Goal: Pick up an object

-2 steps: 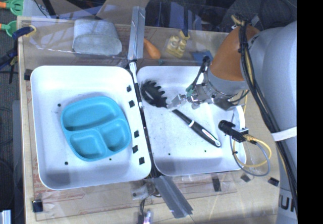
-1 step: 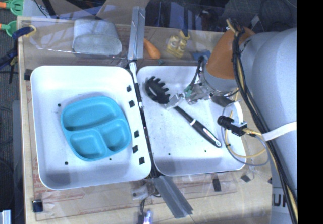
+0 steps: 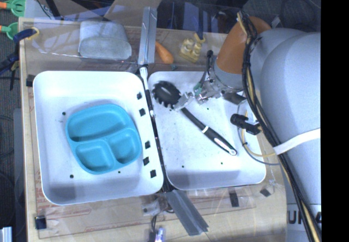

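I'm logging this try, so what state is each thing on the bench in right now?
blue divided tray: lying flat in the left bin, right side up.
black brush: lying flat in the right bin, round head toward the divider.
gripper: low over the right bin, beside the brush head; grasp unclear.

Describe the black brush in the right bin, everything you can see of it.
The brush lies flat on the floor of the right bin, pointing diagonally. Its round black head, ringed with short bristles, sits near the bin's upper left corner, close to the divider. A slim black handle, plastic by the look of it, runs down and to the right and ends in a pale grey or white tip near the bin's middle right. The gripper sits just right of the head, above the handle; whether it touches the brush cannot be told.
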`<state>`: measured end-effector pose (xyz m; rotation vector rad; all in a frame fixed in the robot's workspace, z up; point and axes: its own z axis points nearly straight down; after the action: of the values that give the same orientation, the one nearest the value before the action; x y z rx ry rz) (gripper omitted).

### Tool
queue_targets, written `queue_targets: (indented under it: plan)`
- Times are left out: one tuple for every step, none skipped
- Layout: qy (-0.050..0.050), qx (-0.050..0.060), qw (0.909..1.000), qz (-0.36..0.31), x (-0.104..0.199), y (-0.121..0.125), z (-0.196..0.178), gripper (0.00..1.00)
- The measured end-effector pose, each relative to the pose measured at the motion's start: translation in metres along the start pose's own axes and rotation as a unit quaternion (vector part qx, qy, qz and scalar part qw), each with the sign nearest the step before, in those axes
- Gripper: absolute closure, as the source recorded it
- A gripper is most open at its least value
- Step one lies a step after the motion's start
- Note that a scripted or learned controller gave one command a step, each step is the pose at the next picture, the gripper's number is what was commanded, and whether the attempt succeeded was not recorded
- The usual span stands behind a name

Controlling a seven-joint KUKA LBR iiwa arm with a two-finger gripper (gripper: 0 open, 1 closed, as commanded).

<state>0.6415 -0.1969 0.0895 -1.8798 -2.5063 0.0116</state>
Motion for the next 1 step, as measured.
queue_targets:
  plan:
    - [0.000, -0.003, 0.9999, -0.016, 0.0189, -0.0272, 0.0011, 0.00]
